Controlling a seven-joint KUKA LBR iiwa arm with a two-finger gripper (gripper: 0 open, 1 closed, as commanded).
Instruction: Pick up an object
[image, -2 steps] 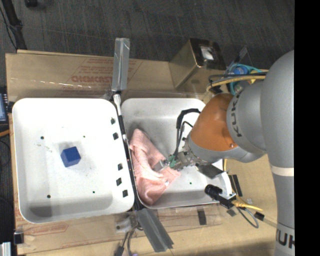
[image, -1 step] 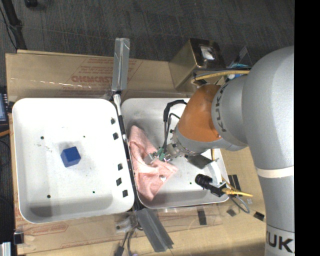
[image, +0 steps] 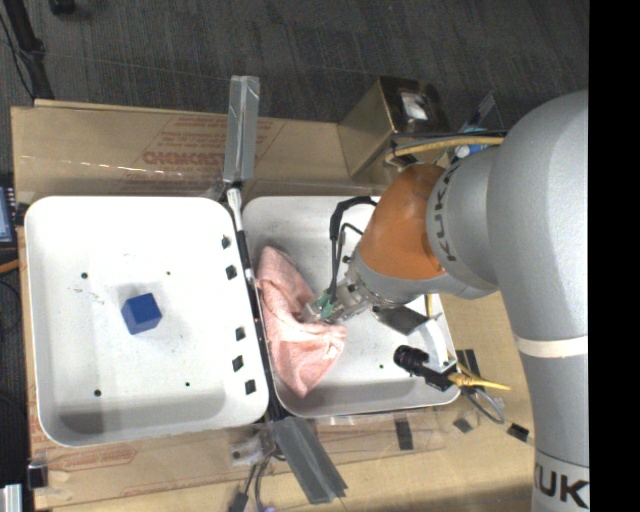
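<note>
A pink cloth (image: 292, 325) lies crumpled in the right bin (image: 300, 215), pressed along that bin's left wall and stretching from mid-wall down toward its near left corner. A blue cube (image: 142, 312) sits flat on the floor of the left bin (image: 60, 225), left of centre, well apart from the cloth.

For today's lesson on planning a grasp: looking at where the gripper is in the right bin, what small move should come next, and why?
Probably a short, straight lift to test the grasp. The gripper is down on the pink cloth in the right bin, at the cloth's right edge, but its fingers are too hidden to judge a hold. If the cloth rises too, the pick worked.
</note>
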